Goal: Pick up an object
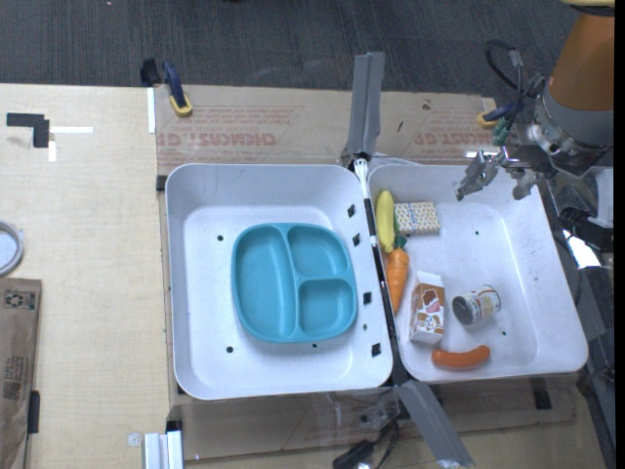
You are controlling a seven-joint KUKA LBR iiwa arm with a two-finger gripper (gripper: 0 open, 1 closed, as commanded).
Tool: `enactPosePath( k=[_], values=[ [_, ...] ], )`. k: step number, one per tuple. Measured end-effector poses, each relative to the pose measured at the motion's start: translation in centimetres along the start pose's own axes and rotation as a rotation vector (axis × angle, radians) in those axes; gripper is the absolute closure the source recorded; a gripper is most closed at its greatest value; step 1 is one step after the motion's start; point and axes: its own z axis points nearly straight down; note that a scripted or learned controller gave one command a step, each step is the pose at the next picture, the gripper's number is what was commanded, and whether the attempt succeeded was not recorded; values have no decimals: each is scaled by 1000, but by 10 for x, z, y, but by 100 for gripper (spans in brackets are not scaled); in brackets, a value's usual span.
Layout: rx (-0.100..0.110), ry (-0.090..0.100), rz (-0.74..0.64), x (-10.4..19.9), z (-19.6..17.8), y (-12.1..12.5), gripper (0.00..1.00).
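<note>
Your pincer (479, 176) hangs at the upper right of the frame, over the top edge of the right bin (547, 360), and I cannot tell its state. You are not on anything yet: the can (476, 306) lies lower in that bin, so go down to it next.

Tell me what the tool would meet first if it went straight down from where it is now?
Probably the bare floor of the right bin near its far edge; the tool hangs above it, though depth is unclear.

1 fixed cam is sitting high over the bench (78, 213) — looking down at a slant, taking in both bins (186, 262).
</note>
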Motion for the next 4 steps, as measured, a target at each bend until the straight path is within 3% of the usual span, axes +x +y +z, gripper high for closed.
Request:
enactPosePath(
  k=[1,2,3,4],
  values=[
    [-2,0,-42,18,175,-24,0],
    [29,5,-179,-5,179,53,0],
    [11,1,-176,-5,169,56,100],
    [11,1,-176,-5,169,56,0]
  ],
)
